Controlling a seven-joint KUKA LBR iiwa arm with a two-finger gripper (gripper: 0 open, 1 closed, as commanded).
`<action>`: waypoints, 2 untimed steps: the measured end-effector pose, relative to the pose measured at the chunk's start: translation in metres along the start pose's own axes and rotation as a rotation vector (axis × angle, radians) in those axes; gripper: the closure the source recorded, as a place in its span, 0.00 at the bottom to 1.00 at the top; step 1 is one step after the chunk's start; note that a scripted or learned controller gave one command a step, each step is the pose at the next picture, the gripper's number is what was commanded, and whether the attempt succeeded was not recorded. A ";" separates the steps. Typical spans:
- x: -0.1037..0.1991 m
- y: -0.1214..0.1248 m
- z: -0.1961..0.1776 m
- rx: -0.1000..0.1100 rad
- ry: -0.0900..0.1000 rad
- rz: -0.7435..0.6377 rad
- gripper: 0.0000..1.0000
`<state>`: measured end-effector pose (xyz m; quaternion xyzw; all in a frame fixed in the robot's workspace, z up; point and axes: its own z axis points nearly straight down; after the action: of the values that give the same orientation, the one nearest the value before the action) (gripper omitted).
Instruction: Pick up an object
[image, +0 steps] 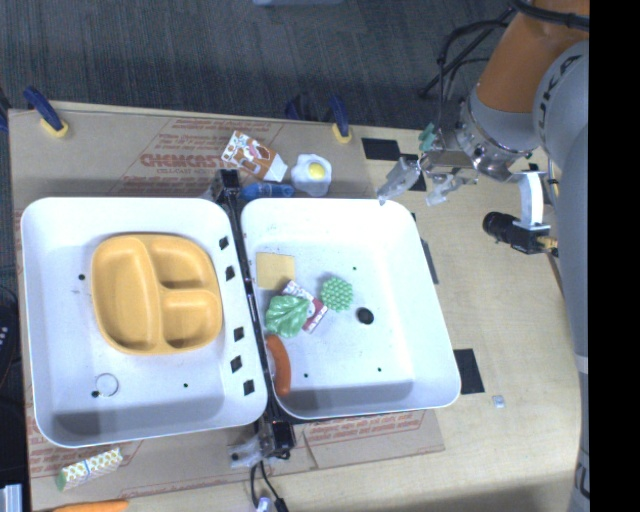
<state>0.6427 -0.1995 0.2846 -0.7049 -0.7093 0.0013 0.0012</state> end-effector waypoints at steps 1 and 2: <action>-0.011 -0.056 0.151 0.003 0.001 -0.017 0.00; 0.047 -0.062 0.194 0.001 0.001 0.048 0.00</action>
<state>0.5798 -0.1532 0.0912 -0.7217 -0.6922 0.0014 0.0020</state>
